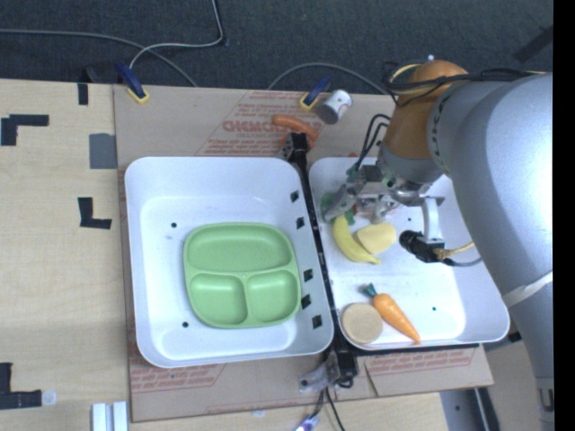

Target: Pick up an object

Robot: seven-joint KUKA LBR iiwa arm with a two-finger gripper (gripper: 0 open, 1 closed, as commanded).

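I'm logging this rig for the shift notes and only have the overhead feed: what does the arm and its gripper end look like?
The arm is a thick, rounded, smooth grey body. An orange band wraps it above the wrist. Below the band, the gripper is a compact cluster of metal and dark parts, with thin black cables looping beside it. A small black fitting with a yellowish lead sticks out near it.

The grey arm (499, 178) fills the right side of the frame, its broad rounded body running from the upper right down toward the lower right edge. An orange band (413, 119) wraps the arm just above the wrist, in the upper right of the frame. Below the band the wrist points down and to the left, ending in the gripper (355, 203), right of the frame's centre. A black fitting sits on the wrist's lower right side.
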